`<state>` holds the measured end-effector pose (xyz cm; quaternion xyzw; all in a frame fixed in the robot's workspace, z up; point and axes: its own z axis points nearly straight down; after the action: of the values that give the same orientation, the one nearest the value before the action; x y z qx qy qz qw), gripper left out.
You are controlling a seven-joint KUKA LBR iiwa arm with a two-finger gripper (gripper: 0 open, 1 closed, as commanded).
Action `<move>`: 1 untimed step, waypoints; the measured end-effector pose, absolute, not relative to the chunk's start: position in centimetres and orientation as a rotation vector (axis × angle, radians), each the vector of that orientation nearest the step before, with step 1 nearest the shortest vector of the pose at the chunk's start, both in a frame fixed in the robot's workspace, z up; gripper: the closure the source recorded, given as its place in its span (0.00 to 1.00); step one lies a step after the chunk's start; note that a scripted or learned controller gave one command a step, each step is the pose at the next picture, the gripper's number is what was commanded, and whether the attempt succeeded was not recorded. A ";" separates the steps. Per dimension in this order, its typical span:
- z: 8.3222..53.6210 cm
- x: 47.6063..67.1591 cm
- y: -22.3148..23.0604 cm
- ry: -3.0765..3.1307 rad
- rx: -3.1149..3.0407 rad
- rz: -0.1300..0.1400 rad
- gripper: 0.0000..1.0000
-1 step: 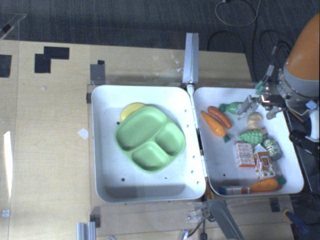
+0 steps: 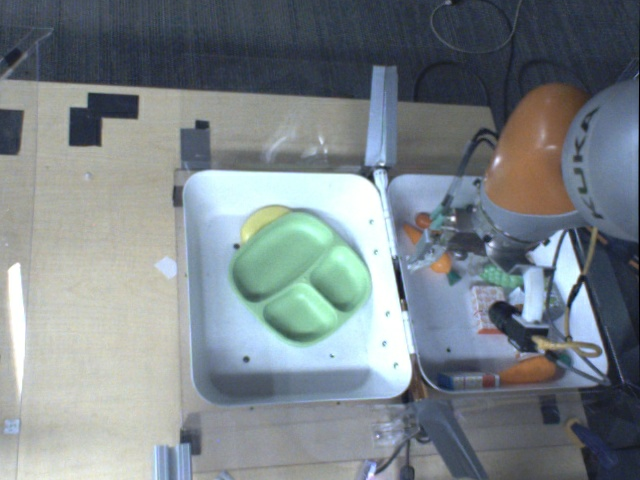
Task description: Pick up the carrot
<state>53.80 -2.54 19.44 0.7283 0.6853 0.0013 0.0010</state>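
The carrot (image 2: 530, 370) is a smooth orange piece lying along the front wall of the right bin (image 2: 440, 343), near its front right corner. My gripper (image 2: 441, 240) hangs low over the back left part of that bin, under the grey wrist and the orange band (image 2: 535, 148). It is well apart from the carrot, up and to the left of it. Around the gripper lie small orange pieces (image 2: 412, 233) and other bits of clutter.
The left bin (image 2: 215, 368) holds a green divided plate (image 2: 300, 276) with a yellow thing (image 2: 260, 220) partly under its back edge. In the right bin are a green item (image 2: 500, 274), a red and white packet (image 2: 489, 306) and a thin marker-like stick (image 2: 468, 379) beside the carrot.
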 end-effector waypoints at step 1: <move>19.5 53.8 -2.6 2.151 2.287 0.004 0.00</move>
<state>53.80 -2.56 19.45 0.7285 0.6851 0.0014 0.0011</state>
